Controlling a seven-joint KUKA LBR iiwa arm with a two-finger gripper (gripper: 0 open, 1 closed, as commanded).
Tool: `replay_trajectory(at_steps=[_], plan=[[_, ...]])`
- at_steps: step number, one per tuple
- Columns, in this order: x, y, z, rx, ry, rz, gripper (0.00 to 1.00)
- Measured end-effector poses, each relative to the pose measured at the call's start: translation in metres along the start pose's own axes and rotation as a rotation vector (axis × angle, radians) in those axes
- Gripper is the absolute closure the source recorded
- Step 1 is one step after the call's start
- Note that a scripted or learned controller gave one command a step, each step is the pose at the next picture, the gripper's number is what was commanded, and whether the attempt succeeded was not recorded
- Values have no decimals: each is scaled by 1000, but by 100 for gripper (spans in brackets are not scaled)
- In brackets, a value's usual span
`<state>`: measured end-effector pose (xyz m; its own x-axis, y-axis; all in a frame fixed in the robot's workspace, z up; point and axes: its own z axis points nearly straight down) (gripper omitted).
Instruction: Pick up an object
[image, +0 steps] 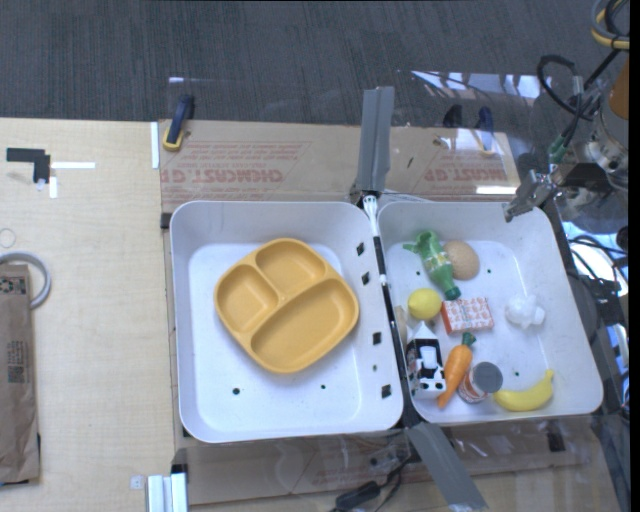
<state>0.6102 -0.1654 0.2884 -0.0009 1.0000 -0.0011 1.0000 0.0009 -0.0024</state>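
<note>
1. While the pincer (520, 203) hangs over the far right corner of the right bin (566, 300), I cannot tell how wide it stands, and I see nothing held in it.
2. I judge the step in hand to be choosing a target and bringing the arm in from the right, since nothing is lifted yet.
3. The candidates all lie in the right bin: a green bottle (436, 262) touching a tan egg-shaped object (462, 259) at the far side, a lemon (424, 303) beside a red-and-white box (468, 316), and a white crumpled piece (524, 313) apart to the right.
4. Nearer me lie a black-and-white cow toy (427, 366), a carrot (456, 367), a small can (484, 380) and a banana (525, 393), packed close.
5. I would go for the white crumpled piece or the banana, since each has free space around it.
6. I would descend straight down, centred, so neighbours are not nudged.
7. The left bin (200, 330) holds only a yellow divided plate (287, 304), flat and hard to pinch, so I leave it.
</note>
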Motion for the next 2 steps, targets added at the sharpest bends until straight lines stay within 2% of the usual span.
replay_trajectory(at_steps=[1,2], plan=[[63,8,147,0,0,-162,0],[63,14,187,-13,-3,-135,0]])
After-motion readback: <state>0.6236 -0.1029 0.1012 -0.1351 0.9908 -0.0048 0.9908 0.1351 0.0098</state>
